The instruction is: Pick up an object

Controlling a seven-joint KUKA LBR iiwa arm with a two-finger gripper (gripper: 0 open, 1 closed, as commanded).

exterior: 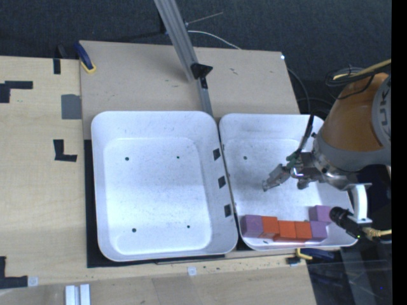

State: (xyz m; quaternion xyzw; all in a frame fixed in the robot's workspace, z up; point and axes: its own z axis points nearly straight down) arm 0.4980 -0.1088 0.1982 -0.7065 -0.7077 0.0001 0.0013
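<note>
Along the front wall of the right bin (254, 129) lies a row of blocks: a purple block (253, 225), an orange block (269, 227), a second orange block (296, 230) and a purple block (320, 222) at the right end. My gripper (275, 179) hangs over the middle of the right bin, behind the row of blocks and apart from it. Its fingers point left and down. Nothing shows between them.
The left bin (156, 183) sits beside the right one, with black clips along the shared wall. A slanted metal rail (181, 33) crosses the board behind the bins. The arm's orange band (356, 116) looms over the right bin's right side.
</note>
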